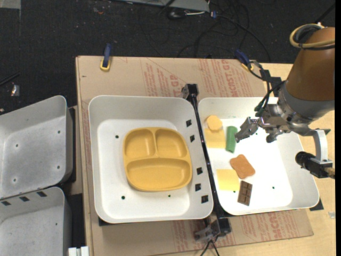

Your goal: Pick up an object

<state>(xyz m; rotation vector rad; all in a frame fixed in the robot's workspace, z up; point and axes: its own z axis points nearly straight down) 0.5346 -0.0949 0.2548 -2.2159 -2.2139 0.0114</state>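
Grey metal pincer point(257, 130) hangs over the right bin point(298, 196), its fingers spread apart and gripping nothing. Just to its left lies a green block point(231, 139), beside a yellow slab point(215, 138) and an orange disc point(214, 123) near the bin's left wall. Below sit a tan biscuit point(243, 166), a second yellow slab point(227, 180) and a brown bar point(245, 193). White floor lies open toward the bin's right edge. A yellow divided plate point(157, 159) sits centred in the left bin point(106, 143), white floor showing all round it.
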